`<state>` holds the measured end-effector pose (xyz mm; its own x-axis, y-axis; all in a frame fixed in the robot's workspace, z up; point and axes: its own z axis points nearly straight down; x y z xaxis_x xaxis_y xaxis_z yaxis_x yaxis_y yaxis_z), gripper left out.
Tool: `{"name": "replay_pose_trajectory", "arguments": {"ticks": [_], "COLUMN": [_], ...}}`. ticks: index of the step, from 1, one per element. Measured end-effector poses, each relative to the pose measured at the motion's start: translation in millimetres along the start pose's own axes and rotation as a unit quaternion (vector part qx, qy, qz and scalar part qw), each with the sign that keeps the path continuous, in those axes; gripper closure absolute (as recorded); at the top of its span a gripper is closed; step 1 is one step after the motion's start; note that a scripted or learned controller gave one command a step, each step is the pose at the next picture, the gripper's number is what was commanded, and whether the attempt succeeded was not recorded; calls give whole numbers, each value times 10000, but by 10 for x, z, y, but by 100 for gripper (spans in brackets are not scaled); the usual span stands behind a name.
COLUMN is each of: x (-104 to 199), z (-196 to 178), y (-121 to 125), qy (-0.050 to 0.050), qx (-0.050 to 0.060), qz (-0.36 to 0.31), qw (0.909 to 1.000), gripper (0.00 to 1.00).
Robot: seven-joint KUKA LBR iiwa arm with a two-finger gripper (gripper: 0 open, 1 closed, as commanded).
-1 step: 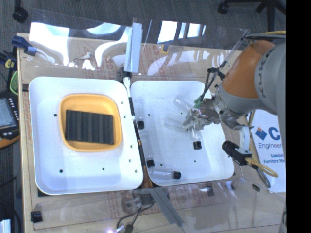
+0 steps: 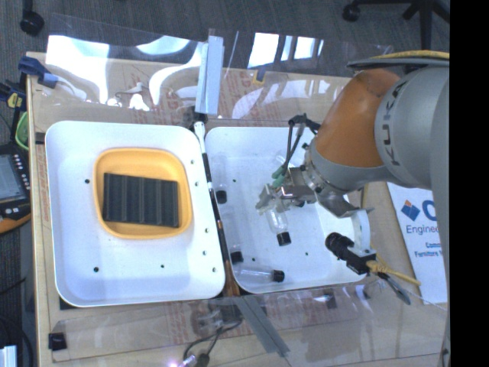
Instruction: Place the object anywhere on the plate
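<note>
A yellow plate (image 2: 142, 164) lies in the left bin (image 2: 69, 228) and carries a dark ribbed rectangular piece (image 2: 142, 199). My gripper (image 2: 275, 205) hangs low over the middle of the right bin (image 2: 244, 159), with the grey and orange arm reaching in from the right. A small black block (image 2: 283, 238) lies on the bin floor just below the gripper, apart from it. The view does not show anything held in the gripper.
More small black pieces lie in the right bin: one by the left wall (image 2: 221, 196), one at the front left (image 2: 236, 257), and one at the front (image 2: 276, 276) beside a clear tube (image 2: 256, 273). Pliers (image 2: 393, 283) rest on the bench at right.
</note>
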<state>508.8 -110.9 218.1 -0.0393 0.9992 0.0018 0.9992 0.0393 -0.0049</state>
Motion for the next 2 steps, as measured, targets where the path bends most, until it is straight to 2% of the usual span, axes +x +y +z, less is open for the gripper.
{"name": "replay_pose_trajectory", "arguments": {"ticks": [1, 2], "x": [368, 871], "z": [-83, 59], "y": [564, 863], "qy": [-7, -9], "qx": [-10, -16], "qz": [-477, -938], "qw": [9989, 9956], "gripper": [100, 100]}}
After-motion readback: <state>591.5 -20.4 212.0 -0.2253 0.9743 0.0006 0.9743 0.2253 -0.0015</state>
